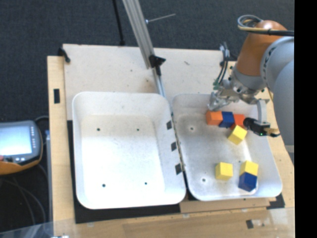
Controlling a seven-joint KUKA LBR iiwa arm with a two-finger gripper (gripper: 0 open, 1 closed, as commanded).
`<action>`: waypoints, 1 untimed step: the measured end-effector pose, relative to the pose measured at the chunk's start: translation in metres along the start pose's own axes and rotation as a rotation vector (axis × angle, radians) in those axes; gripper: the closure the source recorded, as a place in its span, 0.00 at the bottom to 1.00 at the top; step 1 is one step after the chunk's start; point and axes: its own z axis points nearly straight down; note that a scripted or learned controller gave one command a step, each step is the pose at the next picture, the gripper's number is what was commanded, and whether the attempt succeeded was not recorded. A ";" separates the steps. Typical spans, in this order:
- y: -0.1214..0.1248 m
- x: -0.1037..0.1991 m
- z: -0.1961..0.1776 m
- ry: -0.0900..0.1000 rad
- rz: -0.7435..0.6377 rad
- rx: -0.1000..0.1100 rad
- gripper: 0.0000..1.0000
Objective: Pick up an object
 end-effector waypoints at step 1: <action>-0.001 -0.001 0.001 -0.002 -0.002 0.002 0.00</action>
